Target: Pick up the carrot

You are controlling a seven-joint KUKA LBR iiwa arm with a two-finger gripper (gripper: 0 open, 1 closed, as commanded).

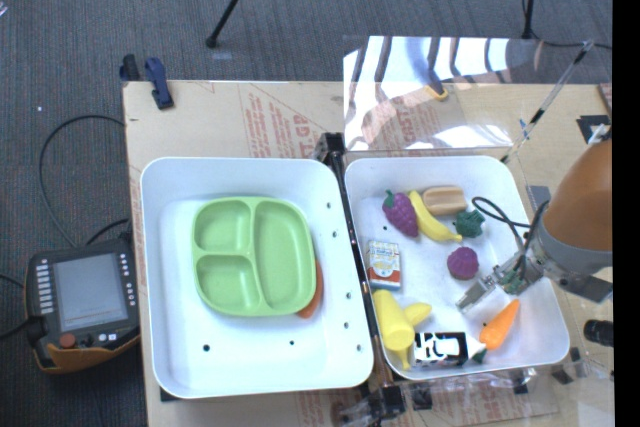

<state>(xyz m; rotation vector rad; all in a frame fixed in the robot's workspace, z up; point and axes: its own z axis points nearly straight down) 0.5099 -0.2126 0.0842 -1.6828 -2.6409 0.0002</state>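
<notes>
- Hovering low over the right bin (520,177), the gripper (487,288) is pointing its two metal fingers (472,295) down and to the left; they are lying close together with nothing between them, so it is carrying nothing.
- Lying just below and to the right of those fingertips, near but apart from them, the carrot (501,323) is resting on the bin floor close to the front right corner, its thick orange end up-right and its green top (478,352) toward the front wall.
- Judging by its look, the carrot is a light, stiff toy with a smooth, tapering skin that is likely to slip out if pinched near the thin end; gripping across the thick middle, square to its length, is looking safest.
- Sitting nearby are a purple ball (462,262), a black-and-white carton (440,348) just beside the carrot's green top, and a yellow toy (396,319).
- Holding a green divided plate (253,256), the left bin (160,355) is sitting beside the right bin on the tabletop (230,115).
</notes>
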